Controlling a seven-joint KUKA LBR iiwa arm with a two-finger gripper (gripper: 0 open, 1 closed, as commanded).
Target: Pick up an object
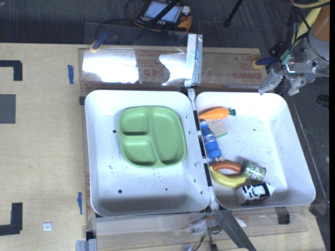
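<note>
From the overhead camera, the bench (42, 140) carried two shallow white bins side by side, with a clear plastic sheet (136, 61) standing behind them at twelve o'clock and a handheld controller (162, 14) on the dark floor beyond it. Blue tape marks (70, 73) and black squares dotted the wood at nine o'clock.

The gripper (280, 80) hung at about two o'clock of the right bin (272, 135), just outside its far right corner, above the rim and apart from everything inside; its fingers looked spread and held nothing. The arm above it was cut off by the frame's upper right corner, so only the wrist and some cabling showed.

The left bin (99, 182) held a green divided plate (153, 136), lying flat near its middle.

In the right bin the objects crowded along the left wall: an orange carrot (213, 113) at eleven o'clock, a small speckled item (220, 128) just below it that was hard to identify, a blue bottle (211, 143) along the wall, then a yellow banana (227, 179) touching an orange-rimmed piece (227, 167) and a green can (255, 170). A black-and-white object (255, 192) sat at six o'clock, its shape unclear.
</note>
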